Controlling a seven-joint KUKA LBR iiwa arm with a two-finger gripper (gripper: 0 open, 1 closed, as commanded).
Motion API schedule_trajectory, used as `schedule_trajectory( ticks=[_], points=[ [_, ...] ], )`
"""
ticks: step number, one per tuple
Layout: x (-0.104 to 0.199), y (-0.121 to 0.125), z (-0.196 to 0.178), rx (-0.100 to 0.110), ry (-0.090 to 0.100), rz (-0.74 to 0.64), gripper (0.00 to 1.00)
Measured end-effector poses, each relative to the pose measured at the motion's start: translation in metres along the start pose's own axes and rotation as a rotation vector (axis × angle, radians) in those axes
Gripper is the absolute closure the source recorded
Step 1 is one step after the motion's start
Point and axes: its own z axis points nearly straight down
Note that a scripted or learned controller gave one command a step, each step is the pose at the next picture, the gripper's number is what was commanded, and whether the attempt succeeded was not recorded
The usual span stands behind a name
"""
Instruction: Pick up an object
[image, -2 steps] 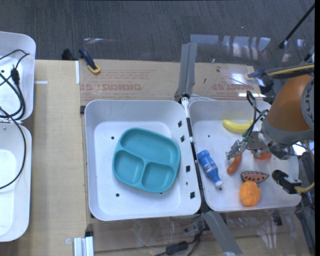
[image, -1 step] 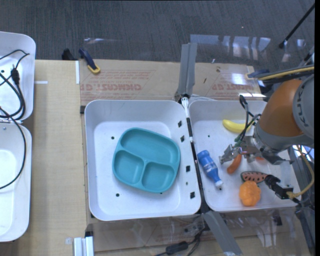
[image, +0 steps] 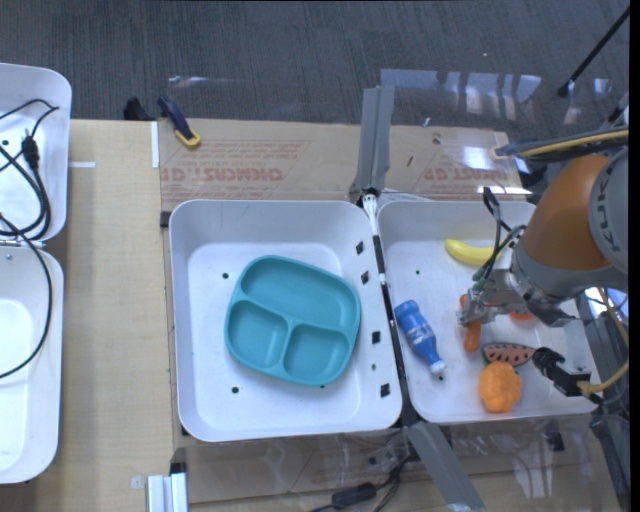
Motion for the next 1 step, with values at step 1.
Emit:
schedule_trajectory(
  ticks=[1],
  points=[
    [0.0923,0.0413,-0.14,-0.002,-0.002,-0.008,1.0]
  ],
)
